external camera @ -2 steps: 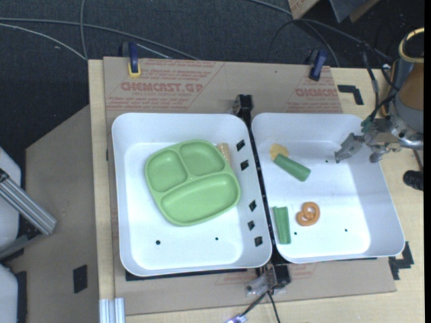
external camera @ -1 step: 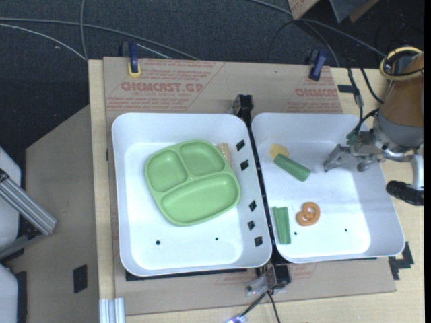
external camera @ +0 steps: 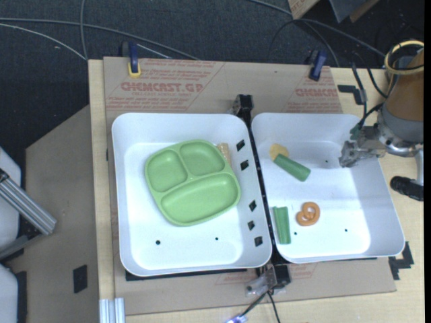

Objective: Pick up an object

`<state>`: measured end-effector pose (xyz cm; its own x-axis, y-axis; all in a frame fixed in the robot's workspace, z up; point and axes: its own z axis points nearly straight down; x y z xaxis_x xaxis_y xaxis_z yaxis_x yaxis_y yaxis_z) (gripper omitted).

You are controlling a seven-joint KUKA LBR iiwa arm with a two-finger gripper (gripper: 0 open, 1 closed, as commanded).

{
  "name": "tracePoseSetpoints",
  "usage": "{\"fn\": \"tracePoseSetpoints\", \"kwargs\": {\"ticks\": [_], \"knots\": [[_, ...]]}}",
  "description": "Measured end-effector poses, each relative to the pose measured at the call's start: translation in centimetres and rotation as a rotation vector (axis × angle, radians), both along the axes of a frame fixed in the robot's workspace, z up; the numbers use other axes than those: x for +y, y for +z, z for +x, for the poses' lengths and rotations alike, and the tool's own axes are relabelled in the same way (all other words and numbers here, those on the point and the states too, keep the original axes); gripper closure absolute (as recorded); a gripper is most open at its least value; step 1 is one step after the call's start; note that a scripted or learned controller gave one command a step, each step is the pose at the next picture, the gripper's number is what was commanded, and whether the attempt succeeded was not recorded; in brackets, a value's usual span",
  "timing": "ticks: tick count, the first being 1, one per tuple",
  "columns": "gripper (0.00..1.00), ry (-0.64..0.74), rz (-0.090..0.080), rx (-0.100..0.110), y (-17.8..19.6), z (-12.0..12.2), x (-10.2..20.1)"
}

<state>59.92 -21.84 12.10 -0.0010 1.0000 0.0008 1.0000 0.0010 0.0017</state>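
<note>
My gripper (external camera: 350, 155) hangs over the right bin's (external camera: 377, 227) far right side, below the arm's orange band (external camera: 405, 98). In that bin a dark green cylinder (external camera: 291, 167) lies to the gripper's left, and a small yellow piece (external camera: 278, 152) touches the cylinder's far end. An orange ring-shaped piece (external camera: 308, 214) lies toward the near side. A green rectangular block (external camera: 281, 224) rests along the bin's left wall. The gripper is well apart from all of them.
The left bin (external camera: 135, 234) holds a light green divided plate (external camera: 192, 182) with a small beige thing (external camera: 223, 151) at its far right edge. A black divider (external camera: 250, 173) with clips runs between the bins. Cables cross the dark floor behind the bench.
</note>
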Motion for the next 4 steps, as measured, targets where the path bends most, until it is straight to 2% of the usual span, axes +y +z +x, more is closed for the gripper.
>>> {"fn": "tracePoseSetpoints", "kwargs": {"ticks": [3, 4], "knots": [[1.00, 0.001, -0.003, -0.006, 14.3, 0.0, 1.5], [1.00, 0.005, 0.003, 0.003, 14.5, -0.7, 6.5]]}}
